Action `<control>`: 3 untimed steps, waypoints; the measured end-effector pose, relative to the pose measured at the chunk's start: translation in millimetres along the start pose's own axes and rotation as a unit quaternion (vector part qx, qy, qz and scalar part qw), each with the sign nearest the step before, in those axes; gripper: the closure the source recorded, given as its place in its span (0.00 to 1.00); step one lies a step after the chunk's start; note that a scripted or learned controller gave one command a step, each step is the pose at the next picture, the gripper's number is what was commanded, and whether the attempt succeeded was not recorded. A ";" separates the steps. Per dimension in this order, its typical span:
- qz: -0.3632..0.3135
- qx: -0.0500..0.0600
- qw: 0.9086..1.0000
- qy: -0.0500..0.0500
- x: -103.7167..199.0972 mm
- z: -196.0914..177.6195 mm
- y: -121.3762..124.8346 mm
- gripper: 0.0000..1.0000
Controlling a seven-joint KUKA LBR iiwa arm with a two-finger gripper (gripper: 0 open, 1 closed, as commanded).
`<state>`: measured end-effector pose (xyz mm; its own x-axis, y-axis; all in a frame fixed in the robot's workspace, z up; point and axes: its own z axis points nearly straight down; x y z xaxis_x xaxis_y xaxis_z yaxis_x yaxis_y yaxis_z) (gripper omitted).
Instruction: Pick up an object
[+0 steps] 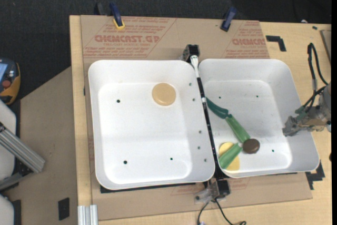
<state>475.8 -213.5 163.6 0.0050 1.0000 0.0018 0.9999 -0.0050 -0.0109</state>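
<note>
The worktop (158, 34) carried two white bins. Your tool (295, 125) hung at the right bin's (274, 74) outer rim; I could not tell its state. Just inward lay a green spatula (234, 129), light, stiff, slippery: you would have gripped mid-handle.

Two white bins stood on the bench: a left bin (105, 129) and a right bin (279, 81). The left bin held one item, a round tan disc (164, 94), in its far half. The right bin held three items at its near left: one green-handled tool (227, 118), one small brown round piece (250, 146) and one yellow piece (229, 157). Two blue clamps (116, 14) (229, 17) gripped the far edge of the board.
</note>
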 end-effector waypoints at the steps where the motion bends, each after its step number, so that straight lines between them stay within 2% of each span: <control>1: -0.005 -0.013 1.000 -0.003 41.4 -126.1 4.7 1.00; 2: 0.000 -0.002 1.000 -0.001 -12.0 -60.7 0.8 1.00; 3: -0.007 -0.015 1.000 -0.003 54.9 -203.4 3.5 1.00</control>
<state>481.9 -159.0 367.1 -0.0089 1.0000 -0.0035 0.9998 0.0090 0.0182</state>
